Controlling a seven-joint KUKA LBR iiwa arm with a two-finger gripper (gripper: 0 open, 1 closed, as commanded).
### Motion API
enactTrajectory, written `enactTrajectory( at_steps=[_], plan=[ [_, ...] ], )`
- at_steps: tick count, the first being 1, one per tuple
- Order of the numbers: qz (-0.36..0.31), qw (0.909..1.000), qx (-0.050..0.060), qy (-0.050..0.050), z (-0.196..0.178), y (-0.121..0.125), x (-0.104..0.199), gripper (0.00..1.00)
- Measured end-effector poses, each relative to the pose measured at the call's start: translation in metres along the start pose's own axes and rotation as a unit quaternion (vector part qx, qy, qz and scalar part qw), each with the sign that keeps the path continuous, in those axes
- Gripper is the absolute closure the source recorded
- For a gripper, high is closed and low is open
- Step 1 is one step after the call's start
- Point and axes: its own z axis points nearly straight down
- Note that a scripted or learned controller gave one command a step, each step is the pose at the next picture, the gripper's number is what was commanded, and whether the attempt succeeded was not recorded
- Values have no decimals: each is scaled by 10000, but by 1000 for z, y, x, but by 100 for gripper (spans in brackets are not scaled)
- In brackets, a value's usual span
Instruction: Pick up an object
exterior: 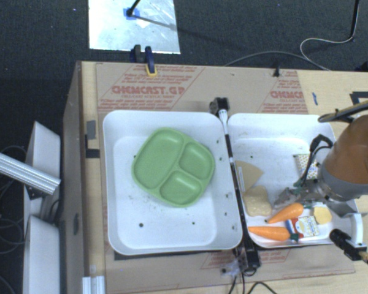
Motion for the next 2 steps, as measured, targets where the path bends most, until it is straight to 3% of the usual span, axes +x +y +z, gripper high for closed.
enactTrajectory(
  at_steps=[1,2],
  plan=[
    [-1,10000,-26,-2,-11,2,0,100],
    [-5,10000,-39,-5,-21,3,0,100]
  ],
)
